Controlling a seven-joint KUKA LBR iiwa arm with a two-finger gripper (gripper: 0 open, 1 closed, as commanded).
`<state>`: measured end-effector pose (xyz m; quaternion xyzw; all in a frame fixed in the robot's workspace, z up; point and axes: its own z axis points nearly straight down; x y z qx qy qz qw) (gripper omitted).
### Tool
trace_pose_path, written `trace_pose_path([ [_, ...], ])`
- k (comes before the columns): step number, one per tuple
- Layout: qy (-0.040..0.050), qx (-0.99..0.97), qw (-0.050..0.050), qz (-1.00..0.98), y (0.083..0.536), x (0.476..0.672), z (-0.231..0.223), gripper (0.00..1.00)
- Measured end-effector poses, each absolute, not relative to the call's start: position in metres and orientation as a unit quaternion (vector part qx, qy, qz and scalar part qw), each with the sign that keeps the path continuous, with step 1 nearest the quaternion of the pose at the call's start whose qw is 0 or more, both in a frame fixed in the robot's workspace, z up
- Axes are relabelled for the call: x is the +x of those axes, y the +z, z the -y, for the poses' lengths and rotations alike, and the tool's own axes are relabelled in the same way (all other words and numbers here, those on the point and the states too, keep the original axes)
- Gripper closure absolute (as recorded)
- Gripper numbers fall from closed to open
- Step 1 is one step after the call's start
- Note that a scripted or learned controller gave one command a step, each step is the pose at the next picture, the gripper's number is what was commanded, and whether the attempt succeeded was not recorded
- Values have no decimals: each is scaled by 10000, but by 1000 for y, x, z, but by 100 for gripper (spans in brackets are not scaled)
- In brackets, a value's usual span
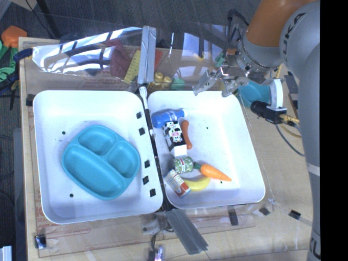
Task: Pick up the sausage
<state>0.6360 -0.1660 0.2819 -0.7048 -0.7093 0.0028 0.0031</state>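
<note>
**Gripper above the far rim of the right bin, sausage lying among the toys**

The gripper (216, 85) hangs over the far edge of the right bin (239, 140), at about 12 o'clock from that bin's centre, on the grey arm (304, 64) with its orange band (274, 15). Its fingers (202, 84) are spread apart and released, with nothing between them.

The sausage (186, 134), a slim reddish-brown piece, lies in the right bin toward its left side, at about 10 o'clock from the bin's middle. It rests just beside the black-and-white cow-patterned toy (174, 135), touching or nearly touching that toy's right edge. A blue item (166, 117) sits at 11 o'clock from the sausage, near the bin's dividing wall. At 6 o'clock from the sausage are a small green-labelled can (184, 164), an orange carrot (215, 172), a yellow banana (197, 184) and a small tin with a red-and-white label (176, 182), clustered close together.

The left bin (49, 124) holds a blue divided plate (101, 160). The gripper is well apart from the sausage, at roughly 1 o'clock from it.
</note>
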Motion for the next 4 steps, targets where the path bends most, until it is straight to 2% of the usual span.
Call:
trace_pose_path([
  [1, 11, -6388, 3, 7694, 426, 619, 211, 0],
  [2, 30, -6355, 19, 7721, 433, 621, 209, 100],
  [3, 25, -6892, 26, 7246, 331, 574, 156, 100],
  [4, 32, -6893, 32, 7245, 184, 581, 139, 100],
])
